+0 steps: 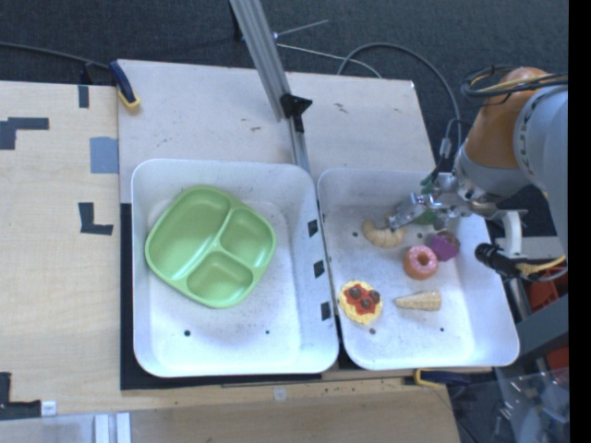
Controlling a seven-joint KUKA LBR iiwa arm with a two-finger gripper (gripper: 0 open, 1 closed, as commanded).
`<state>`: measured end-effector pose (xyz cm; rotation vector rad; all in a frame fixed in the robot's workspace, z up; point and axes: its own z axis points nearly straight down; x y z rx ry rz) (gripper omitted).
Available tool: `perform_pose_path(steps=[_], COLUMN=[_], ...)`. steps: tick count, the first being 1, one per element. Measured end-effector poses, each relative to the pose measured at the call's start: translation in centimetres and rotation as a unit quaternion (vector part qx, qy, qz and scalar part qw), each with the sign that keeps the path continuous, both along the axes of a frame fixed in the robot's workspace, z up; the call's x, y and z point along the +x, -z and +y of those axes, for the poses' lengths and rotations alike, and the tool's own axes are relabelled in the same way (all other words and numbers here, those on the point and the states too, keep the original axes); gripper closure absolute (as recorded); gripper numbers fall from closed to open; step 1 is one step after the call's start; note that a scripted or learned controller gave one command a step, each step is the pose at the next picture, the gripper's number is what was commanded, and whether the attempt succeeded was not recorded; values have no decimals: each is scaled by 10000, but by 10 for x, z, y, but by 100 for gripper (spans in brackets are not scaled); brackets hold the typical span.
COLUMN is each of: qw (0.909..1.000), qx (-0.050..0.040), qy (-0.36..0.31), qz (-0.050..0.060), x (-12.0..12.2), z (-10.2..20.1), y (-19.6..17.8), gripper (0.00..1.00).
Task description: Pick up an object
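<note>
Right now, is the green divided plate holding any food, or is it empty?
Empty. The green plate lies flat in the left bin, all three compartments bare. The toy foods, such as the donut, lie in the right bin.

- We see a green divided plate (211, 245) with three compartments lying in the left white bin (157, 340), toward its upper left.
- A metal rail (263, 49) runs at a slant from the top edge down to the gap between the bins, with a black clamp (295, 105) on it.
- A blue and yellow clip (125, 85) sits at the bench's upper left corner.
- Black cables (388, 53) loop over the dark floor beyond the bench.
</note>
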<state>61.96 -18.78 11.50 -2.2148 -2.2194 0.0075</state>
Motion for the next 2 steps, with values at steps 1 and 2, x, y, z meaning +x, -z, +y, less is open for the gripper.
perform_pose_path(steps=[1,2], qw=[10000,10000], qx=[-6,-9], qy=[-7,-1], qz=[-30,-58], x=[2,10], z=[0,3], y=[-14,-60], gripper=[100,100])
